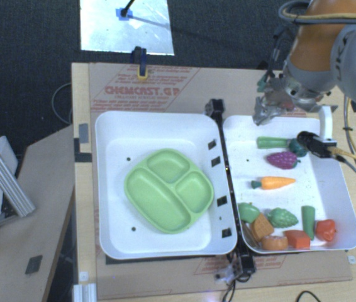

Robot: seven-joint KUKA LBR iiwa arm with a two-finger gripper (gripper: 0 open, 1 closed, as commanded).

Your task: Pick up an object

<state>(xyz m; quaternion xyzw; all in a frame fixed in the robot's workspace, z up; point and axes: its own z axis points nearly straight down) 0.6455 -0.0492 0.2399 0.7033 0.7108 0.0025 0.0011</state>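
My gripper hangs over the far left corner of the right bin, with nothing seen in it. Just in front of it lies a long green vegetable. A purple bunch of grapes and an orange carrot lie further toward the front. Along the bin's near edge sit a green pepper, a leafy green piece, a green cylinder, a red tomato, a red block and an orange cracker-like piece.
The left bin holds a green divided plate. A black-clipped divider runs between the two bins. The arm comes in from the upper right, above the right bin's far edge.
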